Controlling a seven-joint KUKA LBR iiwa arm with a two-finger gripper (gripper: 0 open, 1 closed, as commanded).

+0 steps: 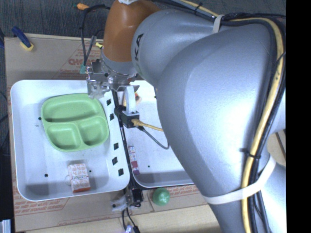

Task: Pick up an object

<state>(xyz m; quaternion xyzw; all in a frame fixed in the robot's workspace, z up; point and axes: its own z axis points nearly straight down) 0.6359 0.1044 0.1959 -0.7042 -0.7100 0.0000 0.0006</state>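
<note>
A light green divided plate [74, 121] lies in the left bin [22, 144], toward its far side. A small tan packet with red print [78, 177] sits near that bin's front edge. My gripper [100, 84] hangs at the far right corner of the left bin, just above the plate's upper right rim and the wall between the bins. Its metal body hides what lies under it. A narrow red and white item [132, 159] lies in the right bin [160, 178], close to the dividing wall.
The large grey arm [209, 96] covers most of the right bin. A green ball [161, 196] rests on the cardboard in front of the bins. Cables and a blue clip [23, 38] lie beyond the bins at the back.
</note>
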